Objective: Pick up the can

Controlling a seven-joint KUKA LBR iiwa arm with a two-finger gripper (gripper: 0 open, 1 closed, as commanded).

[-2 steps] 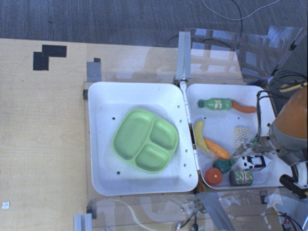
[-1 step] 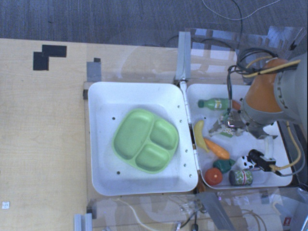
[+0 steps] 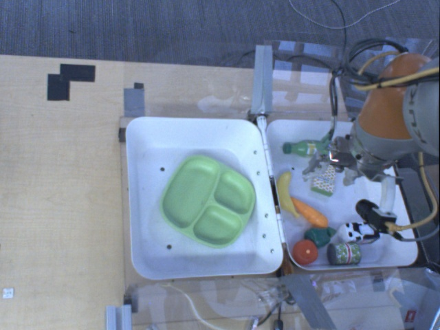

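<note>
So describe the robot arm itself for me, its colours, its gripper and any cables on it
The arm is bulky and rounded, grey, with a broad orange band above the wrist. Black and yellow cables loop over its top and trail down its side. The gripper is a small metallic two-finger unit, too tangled with the background to make out finer markings.

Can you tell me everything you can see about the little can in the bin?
The can is small and lies on its side near the front edge of the right bin. Its body looks grey-green with a label too blurry to read, and its ends look like dull metal. A dark green thing sits just to its left beside a tomato, and a black-and-white toy lies just behind it. The gripper is farther back, not on it.
</note>
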